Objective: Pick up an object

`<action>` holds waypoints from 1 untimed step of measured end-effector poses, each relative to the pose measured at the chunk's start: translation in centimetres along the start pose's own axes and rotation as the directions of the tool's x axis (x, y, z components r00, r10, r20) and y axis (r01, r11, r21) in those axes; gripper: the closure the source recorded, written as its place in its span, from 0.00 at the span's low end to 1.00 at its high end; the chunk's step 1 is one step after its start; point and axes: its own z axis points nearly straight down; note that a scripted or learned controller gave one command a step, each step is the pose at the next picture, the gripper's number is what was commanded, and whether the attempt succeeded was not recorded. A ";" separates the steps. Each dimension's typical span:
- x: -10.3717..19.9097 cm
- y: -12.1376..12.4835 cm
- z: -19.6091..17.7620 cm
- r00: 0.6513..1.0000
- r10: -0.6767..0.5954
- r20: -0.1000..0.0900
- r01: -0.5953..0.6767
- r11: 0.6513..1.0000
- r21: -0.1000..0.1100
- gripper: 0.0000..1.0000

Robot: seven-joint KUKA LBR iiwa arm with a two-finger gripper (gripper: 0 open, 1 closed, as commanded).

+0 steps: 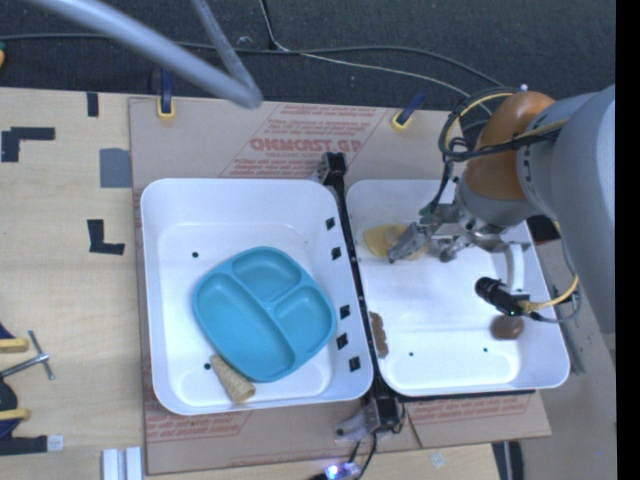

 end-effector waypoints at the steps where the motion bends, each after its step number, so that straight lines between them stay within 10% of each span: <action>1: 0.0 0.1 -1.1 1.000 -0.001 0.002 0.001 1.000 -0.003 1.00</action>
